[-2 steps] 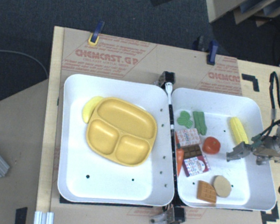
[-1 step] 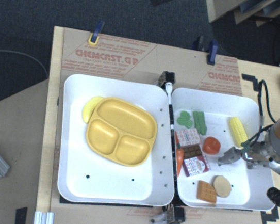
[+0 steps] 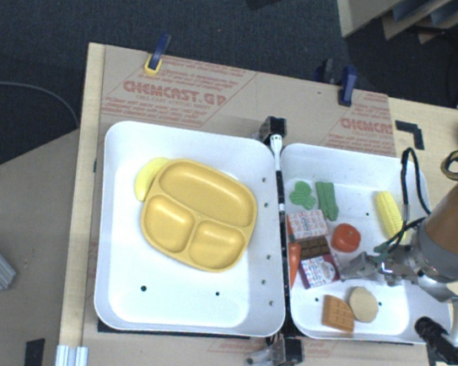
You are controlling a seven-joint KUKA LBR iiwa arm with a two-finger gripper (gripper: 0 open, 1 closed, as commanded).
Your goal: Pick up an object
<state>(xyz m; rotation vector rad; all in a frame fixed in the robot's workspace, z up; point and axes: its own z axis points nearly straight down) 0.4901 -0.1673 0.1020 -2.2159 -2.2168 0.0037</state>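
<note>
Camera view: hand low in right bin, grip state unclear, can't tell. Red tomato just far-left of it, touching snack packets. Round cookie just near of hand. Tomato likeliest target, short leftward reach.

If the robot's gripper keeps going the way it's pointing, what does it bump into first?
The gripper points toward the picture's left. First in line is probably the small dark snack packet with a white-and-red label, just below the round red tomato toy. Height is hard to judge, so it might pass above.
</note>
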